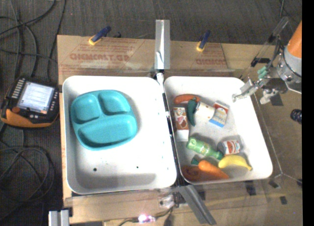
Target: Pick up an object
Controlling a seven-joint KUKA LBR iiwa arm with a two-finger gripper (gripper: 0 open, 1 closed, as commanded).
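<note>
Gripper [254, 89] over rt bin [255, 122] edge

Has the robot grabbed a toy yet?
Not yet. Nothing looks picked up: the banana, carrot and green bottle all lie in the right bin. The hand hangs over that bin's far right edge. Reaching down and grabbing are left.

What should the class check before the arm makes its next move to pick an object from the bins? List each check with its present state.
1. Objects available: ok, banana, carrot and green bottle lie in the right bin.
2. Gripper over the bin: not ok, it sits at the upper right corner.
3. Gripper free of load: ok, nothing between its fingers.
4. Left bin: holds a teal tray.
5. Target separated: not ok, banana and carrot crowd together.
</note>
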